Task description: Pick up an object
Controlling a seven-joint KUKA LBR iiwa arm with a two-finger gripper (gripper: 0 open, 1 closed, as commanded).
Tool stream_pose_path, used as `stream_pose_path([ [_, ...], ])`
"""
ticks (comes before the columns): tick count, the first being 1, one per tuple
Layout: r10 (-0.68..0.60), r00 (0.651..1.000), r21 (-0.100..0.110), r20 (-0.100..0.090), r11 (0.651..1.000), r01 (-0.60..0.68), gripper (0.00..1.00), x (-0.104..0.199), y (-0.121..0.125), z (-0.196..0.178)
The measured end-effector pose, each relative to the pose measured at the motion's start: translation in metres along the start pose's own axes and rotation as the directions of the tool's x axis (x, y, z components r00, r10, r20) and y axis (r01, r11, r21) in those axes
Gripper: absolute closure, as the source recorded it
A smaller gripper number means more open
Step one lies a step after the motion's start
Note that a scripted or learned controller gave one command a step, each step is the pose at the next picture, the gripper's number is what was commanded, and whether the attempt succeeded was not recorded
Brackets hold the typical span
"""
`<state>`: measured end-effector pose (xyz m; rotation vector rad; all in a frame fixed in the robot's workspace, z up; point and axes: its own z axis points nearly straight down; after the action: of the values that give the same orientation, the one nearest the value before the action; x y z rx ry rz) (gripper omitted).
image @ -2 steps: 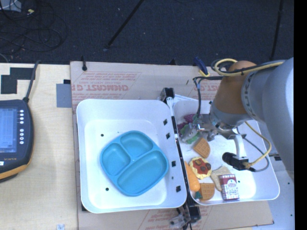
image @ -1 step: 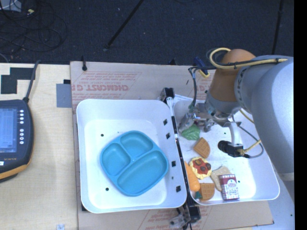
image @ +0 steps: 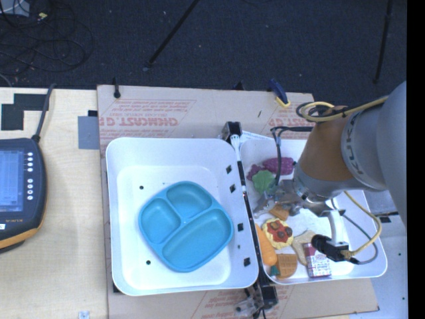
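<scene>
Reaching in from the right, the grey arm [image: 372,138] with its orange band bends over the right bin [image: 372,268], a shallow white plastic tub, its gripper [image: 282,201] low among the clutter; whether it is clenched or released cannot be told. Beside it, the left bin [image: 126,171] carries a glossy blue tray [image: 186,226] moulded into three rounded compartments. Smaller toys crowd the right bin: a purple lump [image: 282,165], a green piece [image: 261,179], a round pizza slice [image: 277,232], an orange carrot [image: 267,250] and a small printed box [image: 319,266].
</scene>
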<state>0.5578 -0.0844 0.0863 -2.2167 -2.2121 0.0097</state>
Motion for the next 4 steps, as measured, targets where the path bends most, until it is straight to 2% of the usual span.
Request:
stream_pose_path([
  [1, -0.001, 1.000, -0.006, 0.001, 1.000, 0.001, 0.00, 0.001, -0.011, 0.000],
  [3, -0.001, 1.000, -0.007, 0.001, 1.000, 0.001, 0.00, 0.001, -0.010, 0.000],
  [4, -0.004, 1.000, -0.008, 0.002, 1.000, 0.004, 0.00, -0.005, 0.003, 0.000],
])
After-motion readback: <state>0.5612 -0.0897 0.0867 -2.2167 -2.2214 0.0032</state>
